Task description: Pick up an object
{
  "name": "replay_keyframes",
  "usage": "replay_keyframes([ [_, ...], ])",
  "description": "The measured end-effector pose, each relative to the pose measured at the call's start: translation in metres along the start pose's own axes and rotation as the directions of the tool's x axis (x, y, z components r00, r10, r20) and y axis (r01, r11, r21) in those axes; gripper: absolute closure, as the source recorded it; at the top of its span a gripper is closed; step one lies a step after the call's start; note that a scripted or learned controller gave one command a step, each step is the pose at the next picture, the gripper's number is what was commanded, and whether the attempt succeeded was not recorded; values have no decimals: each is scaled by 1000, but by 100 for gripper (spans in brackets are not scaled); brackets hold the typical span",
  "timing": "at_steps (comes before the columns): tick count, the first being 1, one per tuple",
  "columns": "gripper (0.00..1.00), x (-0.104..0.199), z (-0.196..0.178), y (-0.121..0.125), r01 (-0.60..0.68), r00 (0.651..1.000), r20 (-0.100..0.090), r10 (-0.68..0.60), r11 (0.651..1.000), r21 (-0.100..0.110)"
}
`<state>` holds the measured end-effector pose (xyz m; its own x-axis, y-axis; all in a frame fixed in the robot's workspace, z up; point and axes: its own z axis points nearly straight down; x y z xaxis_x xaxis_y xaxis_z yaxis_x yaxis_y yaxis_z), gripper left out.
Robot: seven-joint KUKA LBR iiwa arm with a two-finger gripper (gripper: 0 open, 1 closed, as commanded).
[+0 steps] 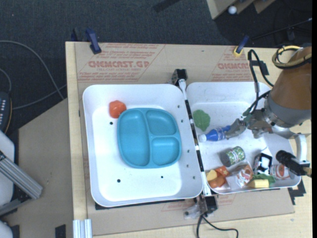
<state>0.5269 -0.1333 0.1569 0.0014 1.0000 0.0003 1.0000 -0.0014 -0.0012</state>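
In the right bin [223, 95], a small blue bottle with a white cap [213, 135] lies on its side. My gripper [237, 128] hangs low at the bottle's right end, at or just over it; whether it touches the bottle is unclear. Beyond the bottle lies a green piece [201, 119]. A green-grey can [233, 155] lies just in front of the gripper. An orange-red toy [218, 175], a red-and-white packet [243, 174] and a yellow block [260, 183] crowd the near edge.
The left bin [99, 172] holds a blue divided plate [148, 137] and a small orange ball [117, 108] at its far left. The grey-and-orange arm [292, 95] covers the right bin's right side. A black-and-white item [263, 161] lies beneath the wrist.
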Motion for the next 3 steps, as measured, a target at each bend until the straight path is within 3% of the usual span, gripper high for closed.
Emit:
replay_keyframes([
  [1,0,23,73,-29,1,1000,-1,-1,1000,0],
  [2,0,39,72,-48,1,1000,0,-1,1000,-1],
  [3,100,40,63,-47,0,1000,0,0,1000,-4],
])
